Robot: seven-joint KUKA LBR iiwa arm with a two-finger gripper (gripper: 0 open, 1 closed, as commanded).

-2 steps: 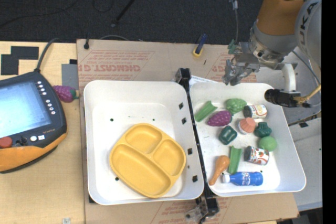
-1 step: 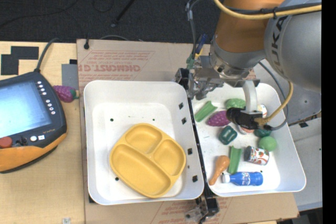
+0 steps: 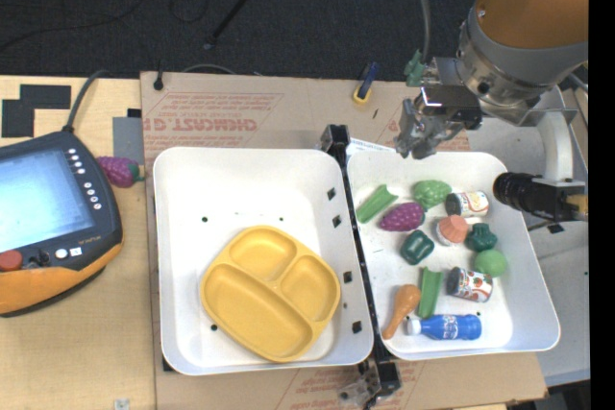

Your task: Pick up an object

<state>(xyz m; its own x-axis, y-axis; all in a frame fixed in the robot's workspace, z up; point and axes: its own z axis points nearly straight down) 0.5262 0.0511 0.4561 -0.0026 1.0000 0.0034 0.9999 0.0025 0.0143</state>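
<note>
Starting at the left edge of the frame, a handheld control tablet [image 3: 53, 211] with a grey screen and an orange grip lies on the bench, and a small purple toy [image 3: 118, 170] sits just beside its upper right corner. Right of these, the left bin [image 3: 183, 173] holds a yellow divided plate [image 3: 270, 291] in its lower middle. A black clamp strip [image 3: 348, 235] runs down the seam between the two bins.

The right bin [image 3: 528, 302] carries a cluster of small toys: a green pepper [image 3: 376, 203] at its upper left, purple grapes [image 3: 402, 217] just beside it, a light green leafy piece [image 3: 431, 192] above them, a dark green cup [image 3: 417, 247], an orange carrot [image 3: 403, 306] near the lower left, a blue bottle [image 3: 450, 327] lying flat along the bottom, a small can [image 3: 469, 283] and a green ball [image 3: 490, 262] further right.

In the upper right of the frame the arm, orange band above grey wrist, reaches down at a slant from the corner. Its gripper [image 3: 419, 145] hangs over the bin's upper rim, above and apart from the toys, with nothing seen between its tips. I cannot tell whether the claw is apart or together.
</note>
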